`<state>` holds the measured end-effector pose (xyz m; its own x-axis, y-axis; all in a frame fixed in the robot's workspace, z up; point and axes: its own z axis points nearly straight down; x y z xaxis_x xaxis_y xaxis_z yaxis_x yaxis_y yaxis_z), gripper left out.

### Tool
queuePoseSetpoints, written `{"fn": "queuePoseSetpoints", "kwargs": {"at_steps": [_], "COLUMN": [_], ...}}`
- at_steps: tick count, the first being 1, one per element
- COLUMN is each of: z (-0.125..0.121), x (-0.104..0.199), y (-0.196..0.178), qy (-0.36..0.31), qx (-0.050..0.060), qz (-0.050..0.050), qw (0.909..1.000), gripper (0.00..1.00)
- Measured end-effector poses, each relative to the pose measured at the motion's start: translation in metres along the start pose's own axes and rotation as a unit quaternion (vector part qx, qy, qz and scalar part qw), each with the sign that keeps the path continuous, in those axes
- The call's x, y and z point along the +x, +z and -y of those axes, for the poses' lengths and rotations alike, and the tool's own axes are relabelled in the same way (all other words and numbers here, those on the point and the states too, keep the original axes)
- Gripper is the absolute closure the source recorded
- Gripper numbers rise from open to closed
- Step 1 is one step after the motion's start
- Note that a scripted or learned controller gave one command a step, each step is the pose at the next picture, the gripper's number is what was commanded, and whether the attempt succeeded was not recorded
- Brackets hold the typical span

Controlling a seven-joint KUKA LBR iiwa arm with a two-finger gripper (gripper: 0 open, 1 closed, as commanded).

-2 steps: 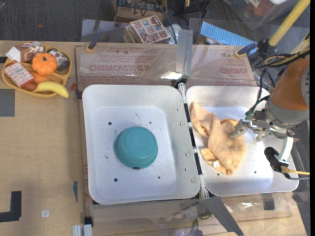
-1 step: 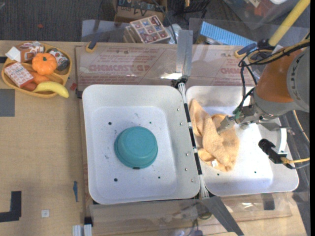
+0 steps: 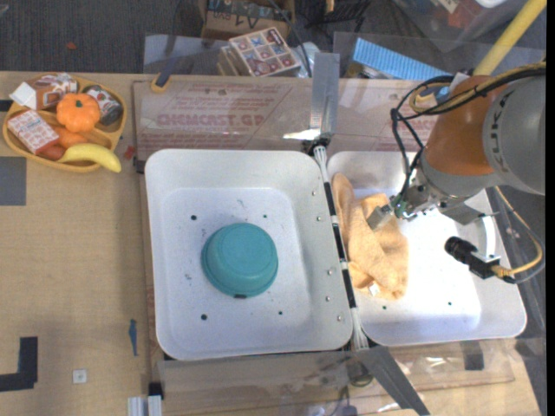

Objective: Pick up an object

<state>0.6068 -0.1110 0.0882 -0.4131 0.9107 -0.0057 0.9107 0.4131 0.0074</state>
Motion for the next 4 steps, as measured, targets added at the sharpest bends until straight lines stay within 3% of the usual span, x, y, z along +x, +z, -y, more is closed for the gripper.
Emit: {"fn": "queuePoseSetpoints", "kwargs": {"at_steps": [1, 2, 3, 4], "z": [-0.007, -0.004, -0.004, -0.003], "x": [-0.054, 0.004, 0.002, 0.002], "y": [0.001, 0.000, -0.009, -0.009], "qy": [0.001, -0.007, -0.005, -0.004], "qx": [0.001, 0.001, 0.000, 0.001], "qz": [0.000, -0.001, -0.001, -0.001], "qw": [1.0000, 1.0000, 1.0000, 1.0000], "gripper": [0.00, 0.00, 1.00, 0.00]}}
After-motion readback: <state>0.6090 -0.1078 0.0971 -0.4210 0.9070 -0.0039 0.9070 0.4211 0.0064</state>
